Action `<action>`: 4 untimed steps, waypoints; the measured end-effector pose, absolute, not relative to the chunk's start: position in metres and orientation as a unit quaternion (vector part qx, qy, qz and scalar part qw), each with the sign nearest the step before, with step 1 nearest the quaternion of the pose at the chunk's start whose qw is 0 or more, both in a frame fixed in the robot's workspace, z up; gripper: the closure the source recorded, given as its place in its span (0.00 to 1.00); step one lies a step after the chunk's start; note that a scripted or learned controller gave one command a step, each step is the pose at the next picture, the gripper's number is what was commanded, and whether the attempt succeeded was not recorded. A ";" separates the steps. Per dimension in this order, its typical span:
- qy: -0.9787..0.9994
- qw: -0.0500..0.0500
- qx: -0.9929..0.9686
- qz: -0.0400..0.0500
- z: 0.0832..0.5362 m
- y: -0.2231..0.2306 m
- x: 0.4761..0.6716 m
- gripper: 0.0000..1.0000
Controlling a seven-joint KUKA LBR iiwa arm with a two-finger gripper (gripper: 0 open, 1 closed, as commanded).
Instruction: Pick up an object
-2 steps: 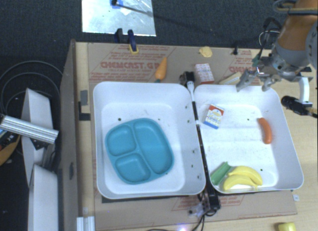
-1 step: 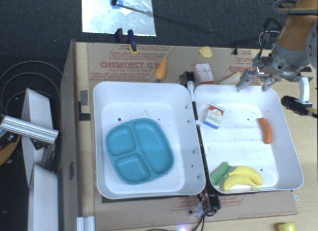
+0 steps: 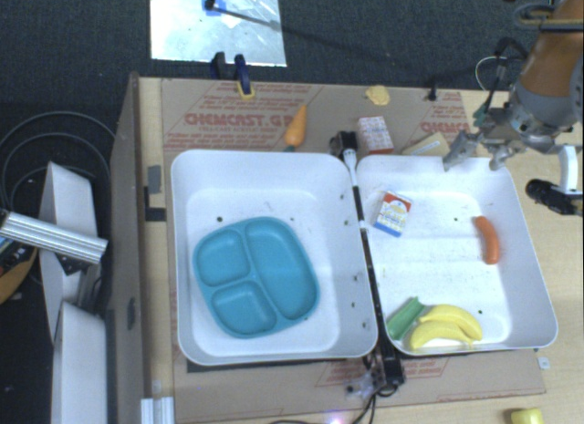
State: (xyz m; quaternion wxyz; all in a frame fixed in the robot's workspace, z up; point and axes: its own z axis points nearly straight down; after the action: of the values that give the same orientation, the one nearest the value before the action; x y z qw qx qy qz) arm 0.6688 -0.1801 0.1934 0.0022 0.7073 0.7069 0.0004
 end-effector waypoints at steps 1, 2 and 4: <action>0.710 0.003 0.704 0.003 0.251 -0.143 0.670 0.00; 0.709 -0.004 0.705 -0.002 0.132 -0.119 0.666 0.00; 0.710 0.002 0.705 0.003 0.196 -0.070 0.670 1.00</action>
State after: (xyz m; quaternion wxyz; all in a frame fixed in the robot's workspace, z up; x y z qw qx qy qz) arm 0.6702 -0.0696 0.1964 0.0022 0.7046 0.7096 0.0029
